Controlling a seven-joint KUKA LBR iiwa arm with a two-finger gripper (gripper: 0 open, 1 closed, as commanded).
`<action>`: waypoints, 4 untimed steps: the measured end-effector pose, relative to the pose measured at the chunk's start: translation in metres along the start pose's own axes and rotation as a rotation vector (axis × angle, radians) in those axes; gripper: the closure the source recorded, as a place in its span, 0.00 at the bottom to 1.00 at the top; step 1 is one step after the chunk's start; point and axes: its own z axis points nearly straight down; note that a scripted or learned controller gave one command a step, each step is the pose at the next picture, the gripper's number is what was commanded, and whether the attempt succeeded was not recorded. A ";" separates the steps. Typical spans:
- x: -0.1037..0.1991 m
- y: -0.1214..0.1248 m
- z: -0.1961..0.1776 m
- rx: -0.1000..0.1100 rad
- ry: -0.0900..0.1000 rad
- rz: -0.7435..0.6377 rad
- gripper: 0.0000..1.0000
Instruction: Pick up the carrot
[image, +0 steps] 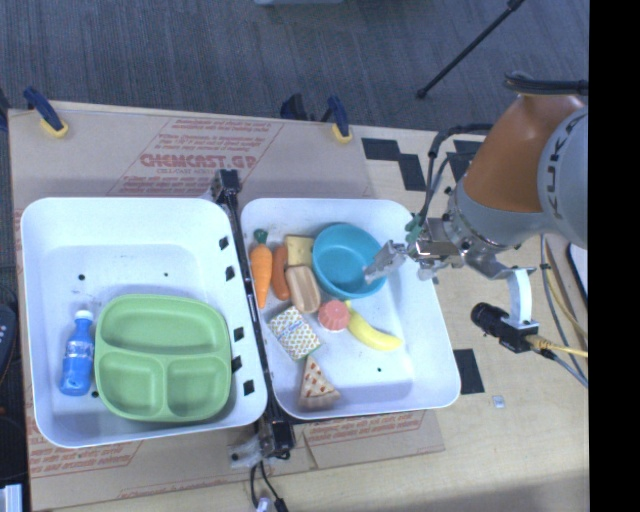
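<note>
A: Which step? B: Approach, I judge; the right bin (425, 345) holds the carrot (261, 272) against its left wall, and the gripper (385, 262) hangs over the blue bowl (345, 258), grip unreadable; next, cross left; little room between the wall and the sausage (281, 272).

The left shallow white plastic bin (40, 300) holds a light green divided plastic tray (163, 356) with three compartments, and a small blue plastic bottle (77, 352) with a white cap lies just beside the tray's left edge. In the right white bin (430, 345) sit a round blue plastic bowl (345, 258), a yellow toy banana (374, 334), a pink ball (334, 315), a checkered block (294, 332), a toy pizza slice (318, 384) and a tan bread-like piece (303, 289). Both bins rest on brown printed cardboard (200, 150).
</note>
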 end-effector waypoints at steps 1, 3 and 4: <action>0.060 -0.022 0.092 0.011 0.004 -0.034 0.00; 0.079 0.055 0.133 -0.004 -0.005 -0.042 1.00; 0.152 0.094 0.049 -0.002 0.002 0.361 1.00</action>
